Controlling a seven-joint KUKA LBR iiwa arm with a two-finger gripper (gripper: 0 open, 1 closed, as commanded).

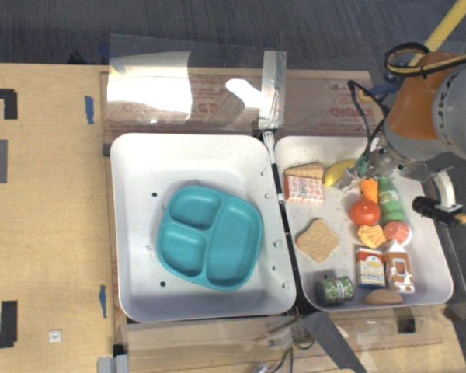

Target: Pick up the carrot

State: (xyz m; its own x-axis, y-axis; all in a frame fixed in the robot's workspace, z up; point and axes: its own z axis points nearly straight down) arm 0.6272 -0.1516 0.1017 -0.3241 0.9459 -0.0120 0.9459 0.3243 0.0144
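Camera view: jaws (366, 171), grip state I cannot tell, sit just above the small orange plastic carrot (369, 188); descend straight, avoiding the red tomato (365, 211) beyond.

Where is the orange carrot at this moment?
In the camera view, the small orange carrot lies in the right white bin, at the gripper, just above the red tomato.

Wood bench (39, 231) w/ two white bins side by side: left bin (132, 208), right bin (431, 278).
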